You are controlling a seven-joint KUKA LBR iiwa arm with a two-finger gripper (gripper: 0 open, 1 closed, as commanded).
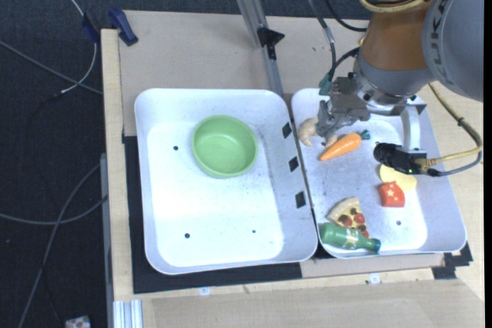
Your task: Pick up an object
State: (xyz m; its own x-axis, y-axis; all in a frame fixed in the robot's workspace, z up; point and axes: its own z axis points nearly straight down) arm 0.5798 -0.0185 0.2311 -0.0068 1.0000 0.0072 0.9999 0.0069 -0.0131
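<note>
While the end effector hangs over the right bin, one bowl sits in the left

Where the camera view looks down on the desk, two shallow white bins lie side by side. The left bin holds a single green bowl, upright, toward its upper middle. The right bin holds several toys. An orange carrot lies tilted near its upper left, and a pale beige piece sits near the carrot, close to the bin's left wall. A red block touches a yellow piece toward the right side. A pizza slice lies near the front, with a green bottle on its side just below it, along the front rim. The end effector is low over the upper left of the right bin, between the beige piece and the carrot and close to both. Whether it is open or closed cannot be told from this angle, nor whether it has hold of anything
</note>
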